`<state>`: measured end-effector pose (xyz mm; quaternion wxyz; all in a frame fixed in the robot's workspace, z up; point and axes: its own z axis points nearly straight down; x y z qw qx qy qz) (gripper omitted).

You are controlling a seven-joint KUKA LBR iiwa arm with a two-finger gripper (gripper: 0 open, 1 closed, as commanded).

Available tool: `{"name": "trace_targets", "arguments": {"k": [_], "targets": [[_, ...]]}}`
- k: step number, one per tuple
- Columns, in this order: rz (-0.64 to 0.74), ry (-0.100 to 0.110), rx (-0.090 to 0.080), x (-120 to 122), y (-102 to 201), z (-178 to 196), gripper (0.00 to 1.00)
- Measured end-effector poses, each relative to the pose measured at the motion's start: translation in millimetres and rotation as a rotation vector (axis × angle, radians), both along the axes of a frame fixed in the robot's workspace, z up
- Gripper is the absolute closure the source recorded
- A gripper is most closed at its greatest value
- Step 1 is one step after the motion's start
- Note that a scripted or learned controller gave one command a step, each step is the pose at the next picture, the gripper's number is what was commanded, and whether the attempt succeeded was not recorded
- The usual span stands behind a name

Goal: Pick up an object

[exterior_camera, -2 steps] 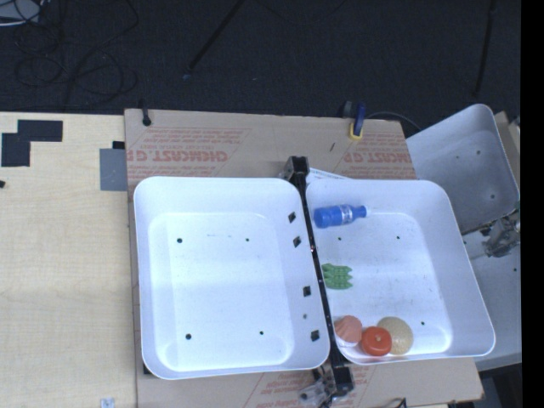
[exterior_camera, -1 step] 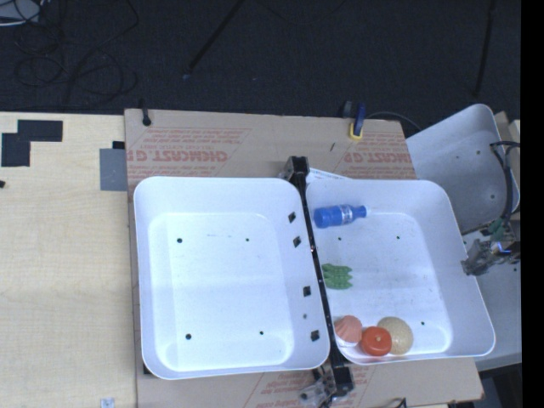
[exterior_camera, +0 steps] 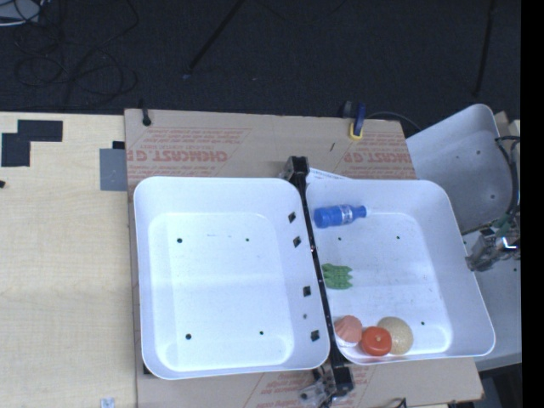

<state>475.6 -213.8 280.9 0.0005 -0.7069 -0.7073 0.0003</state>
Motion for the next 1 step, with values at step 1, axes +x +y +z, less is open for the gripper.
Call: {"name": "trace_targets", "arguments": {"k": [1], "targets": [[0.001, 0.0, 0.0, 0.1, 0.0, 14.3, 1.0]]}}
